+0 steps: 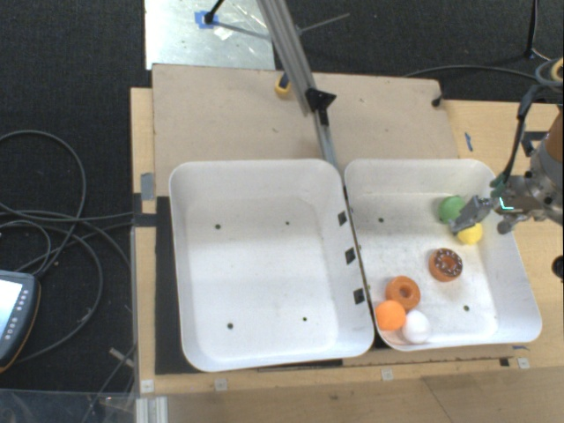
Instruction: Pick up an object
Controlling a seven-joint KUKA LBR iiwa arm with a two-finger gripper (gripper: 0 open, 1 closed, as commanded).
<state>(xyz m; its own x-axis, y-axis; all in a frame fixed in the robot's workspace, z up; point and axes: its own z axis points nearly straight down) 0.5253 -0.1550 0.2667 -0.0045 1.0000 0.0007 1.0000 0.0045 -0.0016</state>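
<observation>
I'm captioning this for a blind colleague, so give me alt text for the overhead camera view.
The gripper hangs over the right bin, just above a yellow ball beside a green ball. Nearer the front of that bin lie a chocolate donut, an orange donut, an orange ball and a white ball. The left bin sits alongside.

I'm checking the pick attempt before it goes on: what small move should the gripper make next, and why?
Probably a short descent onto the small yellow ball. The gripper sits in the right white bin just over that ball, beside the green ball. Nothing shows between its fingers, so nothing is picked yet, and the yellow ball lies closest below.
</observation>
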